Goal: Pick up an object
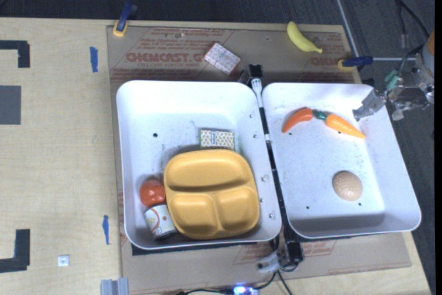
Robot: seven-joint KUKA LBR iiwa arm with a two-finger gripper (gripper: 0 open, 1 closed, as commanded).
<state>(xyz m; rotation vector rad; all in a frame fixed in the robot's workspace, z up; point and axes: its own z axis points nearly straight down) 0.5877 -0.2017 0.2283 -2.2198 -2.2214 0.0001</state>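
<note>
Nearest, one yellow tray (210, 193) fills the near right corner of the left bin (131, 107), leaving little room there; one small can (159, 220) and one red ball (151, 191) are wedged between it and the bin's left wall, and one patterned packet (217, 139) lies just behind it. The far half of that bin floor is bare. Right bin (397, 176): one brown egg (347, 185) sits near the right wall with open floor all around, and two carrots, a red one (298, 119) and an orange one (340, 124), lie end to end toward the far edge. The gripper (376, 104) hangs over the far right rim, near the orange carrot; I cannot tell how it is set. Beyond the bins lie one card (222, 58) and one banana (302, 38).
</note>
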